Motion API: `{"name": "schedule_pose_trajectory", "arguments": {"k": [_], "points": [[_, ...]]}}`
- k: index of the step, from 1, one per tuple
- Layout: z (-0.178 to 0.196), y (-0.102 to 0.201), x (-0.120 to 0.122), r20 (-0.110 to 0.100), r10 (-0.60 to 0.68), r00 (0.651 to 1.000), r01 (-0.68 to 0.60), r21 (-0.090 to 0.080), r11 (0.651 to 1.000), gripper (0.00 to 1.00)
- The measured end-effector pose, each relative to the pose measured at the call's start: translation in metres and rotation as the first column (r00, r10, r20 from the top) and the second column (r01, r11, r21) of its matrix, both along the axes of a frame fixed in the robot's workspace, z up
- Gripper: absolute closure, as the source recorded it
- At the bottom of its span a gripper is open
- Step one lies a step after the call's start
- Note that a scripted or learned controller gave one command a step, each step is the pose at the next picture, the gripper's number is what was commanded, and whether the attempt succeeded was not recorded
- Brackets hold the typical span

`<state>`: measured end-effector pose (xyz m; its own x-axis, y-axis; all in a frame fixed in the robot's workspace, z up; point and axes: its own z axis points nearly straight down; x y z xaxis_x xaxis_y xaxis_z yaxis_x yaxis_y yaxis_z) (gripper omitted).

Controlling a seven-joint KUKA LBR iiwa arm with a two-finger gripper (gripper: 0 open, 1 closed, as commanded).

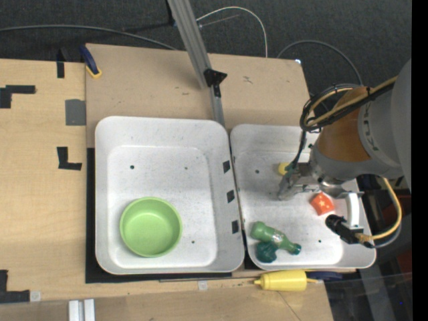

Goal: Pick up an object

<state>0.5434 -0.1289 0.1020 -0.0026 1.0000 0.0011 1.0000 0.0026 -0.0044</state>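
My arm (364,129) reaches in from the right, its orange band sitting above the right bin (257,149), and my hand (289,187) is down inside that bin, near its middle. My fingers point toward the bin floor, but from this angle I cannot tell whether they are apart or together, and I see nothing between them. A small yellow object (284,168) lies just beside my hand on its upper side, partly hidden by it. An orange object (322,204) lies close to my wrist on the lower right. Nearer the front edge of the same bin lies a green bottle (271,233) on its side, with a darker teal object (267,251) touching or almost touching it below. A yellow bottle (284,281) lies on the surface just outside the bin's front rim. In the left bin (160,146), a green bowl (150,227) stands upright in the front-left area, well apart from my hand.
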Motion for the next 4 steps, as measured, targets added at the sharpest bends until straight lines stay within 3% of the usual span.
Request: {"name": "schedule_pose_trajectory", "arguments": {"k": [2,3,4], "points": [[0.105,0.001,0.001,0.007,-0.001,1.0,0.001,-0.002,1.0,1.0],[0.108,0.002,0.001,0.003,-0.002,1.0,0.002,-0.001,1.0,1.0],[0.104,0.064,0.001,0.001,0.004,1.0,-0.004,0.001,1.0,1.0]]}}
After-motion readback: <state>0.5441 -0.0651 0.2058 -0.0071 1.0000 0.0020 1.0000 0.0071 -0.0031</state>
